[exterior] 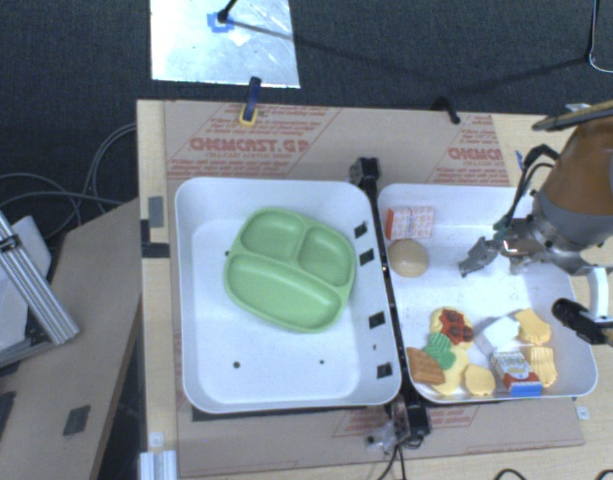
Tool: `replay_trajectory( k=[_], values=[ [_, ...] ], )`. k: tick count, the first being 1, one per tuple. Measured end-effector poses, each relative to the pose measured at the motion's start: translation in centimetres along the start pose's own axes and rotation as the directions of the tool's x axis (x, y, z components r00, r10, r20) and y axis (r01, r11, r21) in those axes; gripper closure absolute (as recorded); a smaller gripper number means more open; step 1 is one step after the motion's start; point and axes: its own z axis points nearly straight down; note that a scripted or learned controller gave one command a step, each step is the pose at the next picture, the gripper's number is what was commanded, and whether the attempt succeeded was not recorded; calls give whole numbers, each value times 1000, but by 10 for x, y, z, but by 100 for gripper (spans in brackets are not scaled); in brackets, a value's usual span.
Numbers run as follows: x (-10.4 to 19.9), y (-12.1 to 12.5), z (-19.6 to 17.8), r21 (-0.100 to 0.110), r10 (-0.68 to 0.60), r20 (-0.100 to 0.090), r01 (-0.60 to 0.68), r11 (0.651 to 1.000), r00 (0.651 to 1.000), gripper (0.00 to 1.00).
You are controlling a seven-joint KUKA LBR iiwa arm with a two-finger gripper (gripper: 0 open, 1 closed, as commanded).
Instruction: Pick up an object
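Two white bins are set side by side on the desk. A green divided plate (pixel 291 268) is seen in the left bin (pixel 201 368). In the right bin (pixel 456 203), a red-and-white carton (pixel 410 221) and a tan ball (pixel 409 258) are placed near the left wall, and a heap of toy food (pixel 481 353) is gathered at the near end. The gripper (pixel 478 259) is held above the bin's bare middle, right of the ball; nothing is gripped, and its opening cannot be told.
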Motion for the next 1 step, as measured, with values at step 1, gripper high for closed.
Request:
replay_trajectory(
  k=[1],
  values=[
    [1, 0, 52, 1, 0, -1, 0, 1000, 1000, 0]
  ],
)
